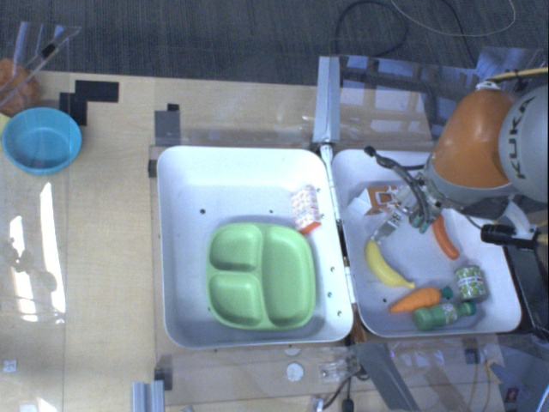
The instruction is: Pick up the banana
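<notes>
The yellow banana [383, 265] lies curved on the floor of the right bin [506, 312], near its left-middle. My gripper [390, 223] hangs just above the banana's upper end, its fingers spread apart and pointing down-left with nothing between them. The grey arm with its orange band reaches in from the right.
In the right bin also lie an orange carrot [415, 299], a green bottle [441, 314], a small green can [470, 282], a red-orange sausage-like piece [444, 238] and an orange-white card [382, 198]. The left bin [184, 187] holds a green divided plate [262, 275] and a small wrapped packet [304, 208]. A blue bowl [42, 139] stands on the bench at far left.
</notes>
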You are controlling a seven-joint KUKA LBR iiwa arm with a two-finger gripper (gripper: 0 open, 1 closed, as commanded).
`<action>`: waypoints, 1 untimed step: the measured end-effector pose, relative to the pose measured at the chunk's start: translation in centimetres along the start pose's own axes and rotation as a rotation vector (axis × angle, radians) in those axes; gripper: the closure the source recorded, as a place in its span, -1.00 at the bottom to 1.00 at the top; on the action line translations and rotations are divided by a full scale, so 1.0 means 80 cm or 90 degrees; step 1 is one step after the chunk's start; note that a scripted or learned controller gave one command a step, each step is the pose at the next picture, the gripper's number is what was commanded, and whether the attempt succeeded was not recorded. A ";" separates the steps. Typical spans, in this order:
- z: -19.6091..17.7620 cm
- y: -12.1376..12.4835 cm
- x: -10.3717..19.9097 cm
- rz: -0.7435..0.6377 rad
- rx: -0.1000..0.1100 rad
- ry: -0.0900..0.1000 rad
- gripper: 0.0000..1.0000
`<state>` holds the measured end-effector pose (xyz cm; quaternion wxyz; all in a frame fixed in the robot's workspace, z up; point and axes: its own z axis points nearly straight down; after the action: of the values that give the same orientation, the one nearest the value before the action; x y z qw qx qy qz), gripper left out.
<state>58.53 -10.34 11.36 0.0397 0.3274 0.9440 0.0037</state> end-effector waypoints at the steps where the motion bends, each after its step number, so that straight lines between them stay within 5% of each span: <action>1: 0.022 -0.057 0.070 -0.113 0.011 0.036 -1.00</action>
<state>51.46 -10.50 9.08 0.0102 0.2424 0.9701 0.0014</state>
